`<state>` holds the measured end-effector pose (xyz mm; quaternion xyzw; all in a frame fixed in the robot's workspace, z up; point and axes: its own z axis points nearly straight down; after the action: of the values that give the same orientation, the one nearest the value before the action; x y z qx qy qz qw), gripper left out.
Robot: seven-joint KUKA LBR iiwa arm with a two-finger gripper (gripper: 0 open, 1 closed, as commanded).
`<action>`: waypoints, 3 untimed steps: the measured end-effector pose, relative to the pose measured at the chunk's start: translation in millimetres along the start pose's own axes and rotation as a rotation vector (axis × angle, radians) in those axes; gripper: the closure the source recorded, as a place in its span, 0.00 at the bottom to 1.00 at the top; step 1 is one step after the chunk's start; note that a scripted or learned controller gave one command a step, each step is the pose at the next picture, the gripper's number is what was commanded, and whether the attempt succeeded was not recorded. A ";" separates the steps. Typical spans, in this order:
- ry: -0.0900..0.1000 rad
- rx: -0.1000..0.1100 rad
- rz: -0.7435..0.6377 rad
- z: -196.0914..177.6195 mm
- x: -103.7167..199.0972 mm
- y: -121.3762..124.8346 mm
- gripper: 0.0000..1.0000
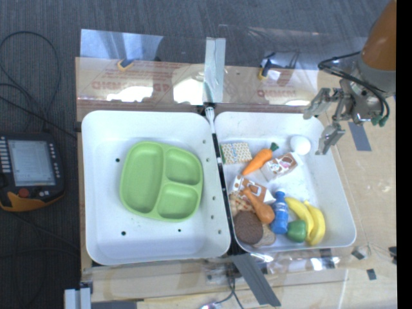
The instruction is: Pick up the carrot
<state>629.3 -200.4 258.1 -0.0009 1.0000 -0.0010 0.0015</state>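
Observation:
The carrot is orange with a small green top and lies tilted in the upper middle of the right bin, among other toy food. My gripper hangs over that bin's far right corner, well to the right of the carrot and apart from it. Its two grey fingers are spread open and hold nothing. The arm's orange band sits at the top right edge of the view.
Around the carrot lie a patterned cracker, a white egg, a small packet, a blue bottle, bananas, a green pepper and a brown cookie. A green divided plate lies in the left bin.

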 end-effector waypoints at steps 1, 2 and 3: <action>0.011 -0.006 0.045 114.1 21.2 94.2 0.00; -0.028 0.010 -0.037 158.2 -0.5 98.7 0.00; -0.048 0.004 0.116 155.0 20.3 103.2 0.00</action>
<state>609.3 -97.6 102.9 0.0569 0.9981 -0.0030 0.0254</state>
